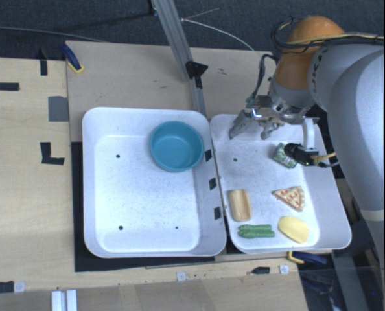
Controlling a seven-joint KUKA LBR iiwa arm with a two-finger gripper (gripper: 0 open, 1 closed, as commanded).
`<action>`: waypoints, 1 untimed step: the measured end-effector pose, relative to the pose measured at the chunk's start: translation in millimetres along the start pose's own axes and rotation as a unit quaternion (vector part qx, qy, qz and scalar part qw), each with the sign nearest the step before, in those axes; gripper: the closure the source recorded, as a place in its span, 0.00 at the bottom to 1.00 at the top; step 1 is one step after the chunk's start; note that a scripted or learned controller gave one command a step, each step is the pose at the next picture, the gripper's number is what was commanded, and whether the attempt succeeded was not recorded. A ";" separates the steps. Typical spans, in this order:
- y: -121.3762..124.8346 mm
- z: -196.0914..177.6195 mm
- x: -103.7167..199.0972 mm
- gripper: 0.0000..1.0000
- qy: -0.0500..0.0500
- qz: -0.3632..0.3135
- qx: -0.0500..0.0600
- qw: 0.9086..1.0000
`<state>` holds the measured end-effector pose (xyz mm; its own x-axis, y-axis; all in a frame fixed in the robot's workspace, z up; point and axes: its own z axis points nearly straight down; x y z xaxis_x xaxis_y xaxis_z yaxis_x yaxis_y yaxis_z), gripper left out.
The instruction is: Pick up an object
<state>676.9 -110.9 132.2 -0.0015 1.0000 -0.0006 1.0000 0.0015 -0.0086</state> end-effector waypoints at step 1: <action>0.0 45.8 0.8 0.00 -0.001 -0.001 -0.004 1.000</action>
<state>676.5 -110.1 86.3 -0.0031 1.0000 -0.0023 1.0000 0.0031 -0.0015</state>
